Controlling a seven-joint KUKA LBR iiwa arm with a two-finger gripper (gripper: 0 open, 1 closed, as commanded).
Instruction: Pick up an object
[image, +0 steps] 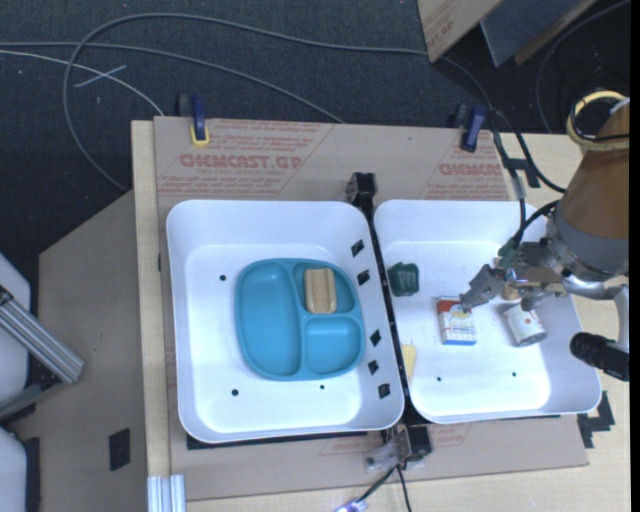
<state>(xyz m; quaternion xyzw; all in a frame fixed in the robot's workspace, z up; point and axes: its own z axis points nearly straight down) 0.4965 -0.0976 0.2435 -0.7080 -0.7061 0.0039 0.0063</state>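
Right bin (560, 400): small carton (458, 326), long axis roughly top-to-bottom, lies centre-right of frame, its upper end hidden by my end effector (478, 293); finger opening indiscernible.

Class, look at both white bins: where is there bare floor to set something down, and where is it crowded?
Left bin: bare floor all round the blue tray. Right bin: free near edge and far strip. Crowded: its middle, with gripper, small carton, dark green object.
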